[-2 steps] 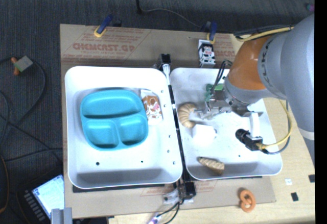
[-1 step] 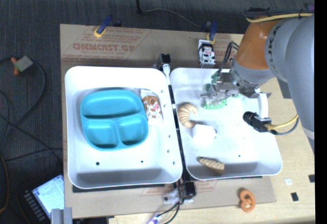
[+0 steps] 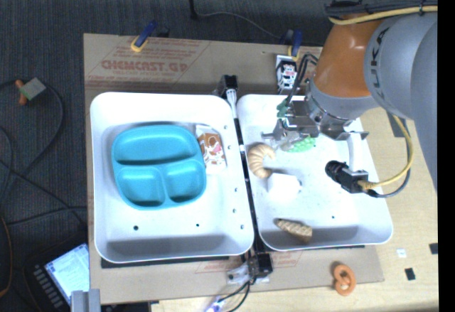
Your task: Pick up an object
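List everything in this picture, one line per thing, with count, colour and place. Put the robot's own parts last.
white bins: 2, white, side by side on the bench
divided tray: 1, light blue, in the left bin
small packet: 1, brown and white, left bin, at the tray's right edge
croissant-shaped piece: 1, tan, right bin, near its left wall
white lump: 1, white, right bin, just below the croissant-shaped piece
green piece: 1, green, right bin, under the gripper
bread-like piece: 1, brown, right bin, near the front wall
pretzel-shaped piece: 1, orange, on the bench in front of the right bin
clamps: 2, blue, on the bench's far edge
arm: 1, grey with orange band, reaching in from the right
gripper: 1, dark metal, over the right bin
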Available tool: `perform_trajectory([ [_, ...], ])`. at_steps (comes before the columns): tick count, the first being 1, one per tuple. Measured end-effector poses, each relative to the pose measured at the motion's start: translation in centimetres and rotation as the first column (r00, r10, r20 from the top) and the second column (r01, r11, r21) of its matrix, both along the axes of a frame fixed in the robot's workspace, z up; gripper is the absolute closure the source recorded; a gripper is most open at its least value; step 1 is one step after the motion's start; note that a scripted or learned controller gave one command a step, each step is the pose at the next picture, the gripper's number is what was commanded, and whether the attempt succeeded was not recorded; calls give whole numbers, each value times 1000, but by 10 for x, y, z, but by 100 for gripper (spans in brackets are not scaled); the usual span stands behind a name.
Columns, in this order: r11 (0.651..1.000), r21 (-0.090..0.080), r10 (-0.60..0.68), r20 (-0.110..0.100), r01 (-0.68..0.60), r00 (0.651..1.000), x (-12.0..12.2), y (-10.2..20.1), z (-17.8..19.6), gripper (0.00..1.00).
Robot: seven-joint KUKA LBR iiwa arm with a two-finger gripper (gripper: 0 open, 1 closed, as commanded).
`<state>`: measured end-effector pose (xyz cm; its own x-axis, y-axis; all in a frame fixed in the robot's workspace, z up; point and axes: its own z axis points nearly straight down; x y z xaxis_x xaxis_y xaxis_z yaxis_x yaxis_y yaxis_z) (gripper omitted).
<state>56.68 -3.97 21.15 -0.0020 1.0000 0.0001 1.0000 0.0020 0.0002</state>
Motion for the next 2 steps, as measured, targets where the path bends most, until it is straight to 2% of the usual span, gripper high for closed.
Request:
perform_trajectory([
  [1,1000,0,-1,-2,1,1000,-84,43,0,100],
  [2,1000,0,-1,-2,1,1000,-84,42,0,0],
])
